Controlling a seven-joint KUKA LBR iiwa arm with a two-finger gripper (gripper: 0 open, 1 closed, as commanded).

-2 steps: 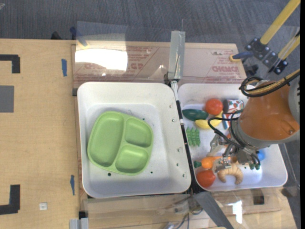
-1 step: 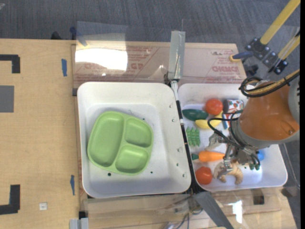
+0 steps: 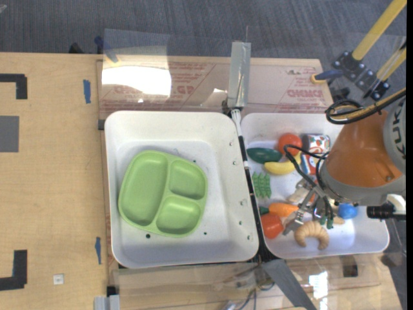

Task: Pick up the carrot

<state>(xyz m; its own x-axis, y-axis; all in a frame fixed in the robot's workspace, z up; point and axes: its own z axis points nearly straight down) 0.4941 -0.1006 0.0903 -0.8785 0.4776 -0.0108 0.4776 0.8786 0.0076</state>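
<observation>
The carrot [image 3: 282, 208] is a small orange piece lying in the right bin [image 3: 371, 241], near its left side and pointing left to right. My gripper [image 3: 301, 206] hangs low over the carrot's right end, reaching in from the right under the orange wrist band. Its fingers [image 3: 303, 190] stand apart, one behind and one in front of that end of the carrot. I see nothing lifted between them.
Crowded around the carrot are a red vegetable [image 3: 271, 225], a croissant [image 3: 312, 234], a blue ball [image 3: 347, 210], a green leafy piece [image 3: 261, 185], a banana [image 3: 279, 168], a dark green vegetable [image 3: 262, 154], an orange fruit [image 3: 290, 141] and a can [image 3: 316, 144]. The left bin [image 3: 129, 131] holds a green divided plate [image 3: 162, 192].
</observation>
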